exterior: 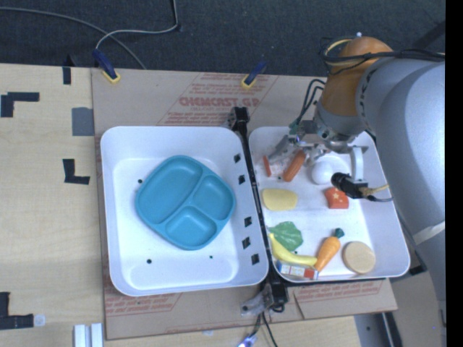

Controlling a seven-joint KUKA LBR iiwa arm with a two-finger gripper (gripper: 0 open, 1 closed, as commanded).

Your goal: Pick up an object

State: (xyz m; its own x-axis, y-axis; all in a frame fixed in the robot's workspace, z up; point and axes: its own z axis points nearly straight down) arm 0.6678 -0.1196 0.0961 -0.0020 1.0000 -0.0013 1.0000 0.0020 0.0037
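Observation:
My gripper (288, 152) is low over the far left part of the right bin (383, 226), reaching in from the right under the orange wrist band. An orange sausage (293, 168) lies tilted directly beneath and against it. A small red piece (266, 167) sits just to the left, near the bin wall. A white egg (320, 171) rests right of the sausage, and a red piece (336, 198) lies below it. Whether the sausage is held cannot be made out.
Further forward in the right bin lie a yellow piece (279, 199), a green leaf (287, 233), a banana (291, 252), a carrot (328, 249) and a round tan biscuit (358, 256). The left bin (123, 194) holds a blue divided plate (185, 201).

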